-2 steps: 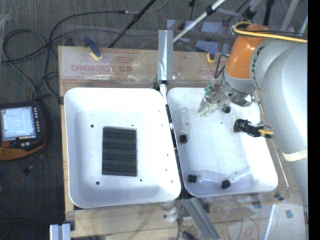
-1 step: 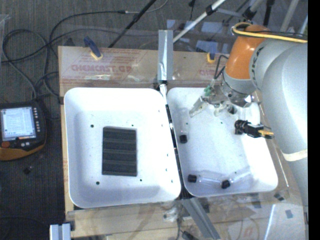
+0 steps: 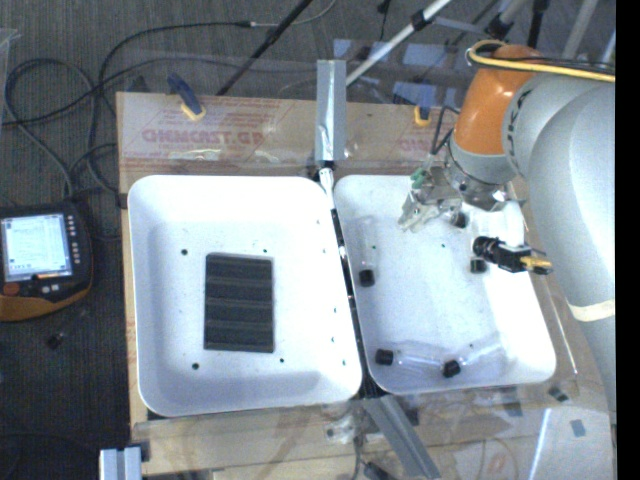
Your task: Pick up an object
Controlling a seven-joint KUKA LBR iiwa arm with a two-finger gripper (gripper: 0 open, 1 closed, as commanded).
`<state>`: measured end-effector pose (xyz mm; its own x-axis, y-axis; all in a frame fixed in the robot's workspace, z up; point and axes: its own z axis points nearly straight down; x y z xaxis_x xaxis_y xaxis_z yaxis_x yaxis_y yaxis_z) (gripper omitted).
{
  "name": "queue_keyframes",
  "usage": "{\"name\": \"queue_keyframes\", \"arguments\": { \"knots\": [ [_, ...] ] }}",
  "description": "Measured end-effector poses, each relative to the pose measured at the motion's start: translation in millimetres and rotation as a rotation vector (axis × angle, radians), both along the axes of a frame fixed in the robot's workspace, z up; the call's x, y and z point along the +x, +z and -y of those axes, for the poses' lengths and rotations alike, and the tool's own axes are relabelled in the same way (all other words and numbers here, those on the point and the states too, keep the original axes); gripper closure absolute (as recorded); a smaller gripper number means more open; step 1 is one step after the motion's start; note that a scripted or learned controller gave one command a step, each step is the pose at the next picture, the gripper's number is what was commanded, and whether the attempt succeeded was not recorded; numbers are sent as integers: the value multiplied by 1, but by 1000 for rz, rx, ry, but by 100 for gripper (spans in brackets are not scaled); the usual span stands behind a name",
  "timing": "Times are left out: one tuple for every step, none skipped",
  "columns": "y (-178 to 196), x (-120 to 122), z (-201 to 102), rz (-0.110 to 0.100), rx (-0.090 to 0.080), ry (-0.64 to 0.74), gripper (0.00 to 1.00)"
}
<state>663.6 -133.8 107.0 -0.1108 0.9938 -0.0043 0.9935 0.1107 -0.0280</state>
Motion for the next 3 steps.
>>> {"name": "queue_keyframes", "arguments": {
  "knots": [
    [0, 0, 0, 0, 0, 0, 0],
    [-16, -35, -30, 40, 0, -24, 0],
    [-5, -34, -31, 43, 3, -24, 100]
  ]
}}
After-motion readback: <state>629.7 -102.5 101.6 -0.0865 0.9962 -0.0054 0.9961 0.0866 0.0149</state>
